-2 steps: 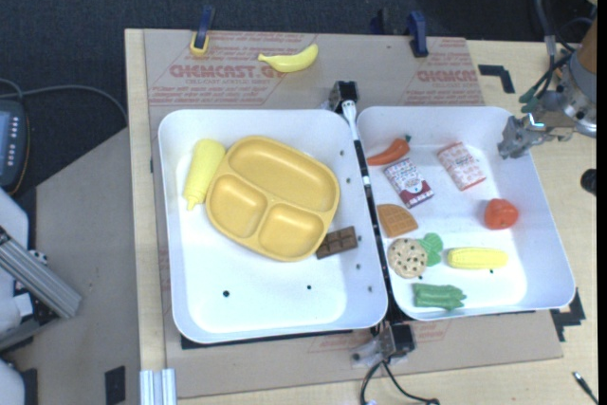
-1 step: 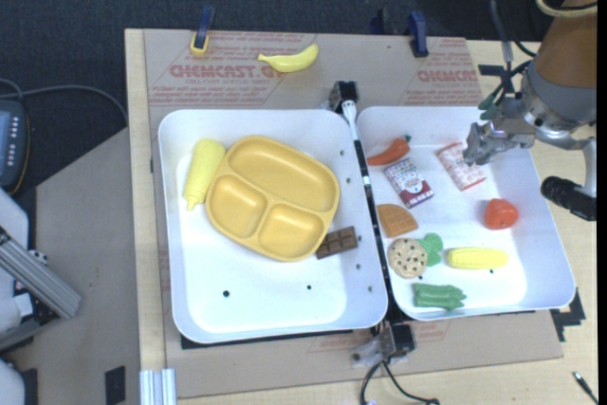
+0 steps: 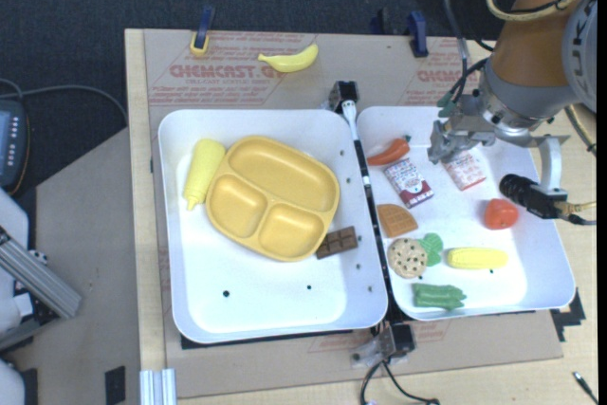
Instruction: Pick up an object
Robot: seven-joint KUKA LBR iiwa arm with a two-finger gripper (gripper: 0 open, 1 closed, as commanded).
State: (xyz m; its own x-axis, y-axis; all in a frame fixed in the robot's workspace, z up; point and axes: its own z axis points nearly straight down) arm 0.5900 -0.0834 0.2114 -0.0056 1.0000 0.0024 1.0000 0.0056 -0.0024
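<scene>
Hand point(image 3: 453, 139): hanging low over the upper part of the right bin, at the right of the frame; how far it is opening I cannot tell, and nothing is showing between its tips.
Arm point(image 3: 541, 33): reaching in from the upper right, orange band sitting above the grey wrist, bending down toward the bin.
Right bin point(image 3: 560, 275): lying at the right of the desk; it is holding a red-and-white packet point(image 3: 467, 171) just beside the hand, a second printed packet point(image 3: 409, 182) to its left, and an orange carrot-like piece point(image 3: 389, 151) near the bin's upper left corner.
Further down in the right bin: a red tomato-like piece point(image 3: 501, 214) is lying toward the right, a tan wedge point(image 3: 397, 220) near the left wall, a cookie point(image 3: 407, 257) touching a green piece point(image 3: 432, 248), a yellow corn cob point(image 3: 475, 258), and a green vegetable point(image 3: 439, 296) lying near the bottom edge.
Left bin point(image 3: 237, 313): holding a yellow divided tray point(image 3: 273, 196), a yellow bottle point(image 3: 200, 172) leaning at the tray's left, and a brown chocolate piece point(image 3: 337, 243) touching its lower right.
Desk point(image 3: 152, 71): carrying a banana point(image 3: 290, 60) above the left bin.
</scene>
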